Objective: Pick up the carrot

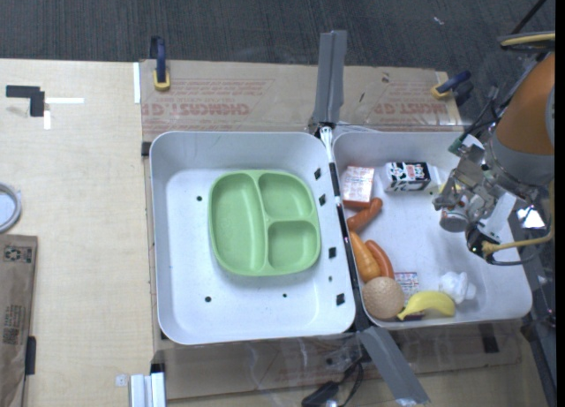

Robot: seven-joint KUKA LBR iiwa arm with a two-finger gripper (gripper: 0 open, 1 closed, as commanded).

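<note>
Overhead, a grey KUKA arm with an orange band is reaching in from the right and hanging its gripper (452, 211) over the right bin (494, 304), toward that bin's right side. Its wrist is tilting down and to the left, cables trailing beside it. How far the gripper is open cannot be told from this slant, and nothing is visibly caught in it.

The carrot (372, 259), the object of the task, is lying against the bin's left wall, well apart from the gripper, with open white floor between them. It is sitting in a tight cluster: an orange-red sausage-shaped piece (365, 213) is resting just above it, a tan round item (383, 297) is touching its lower end, and a banana (427, 305) is curling beside that. A pink-and-white packet (357, 184) and a small milk carton (408, 176) are standing nearer the back wall, and a crumpled white item (455, 285) is lying below the gripper.

The left bin (172, 246) is holding a green divided plate (264, 222), a likely set-down place.

Judging by the layout, the arm is not yet on approach; the wall and the crowding neighbours are likely making any descent on the carrot awkward.
</note>
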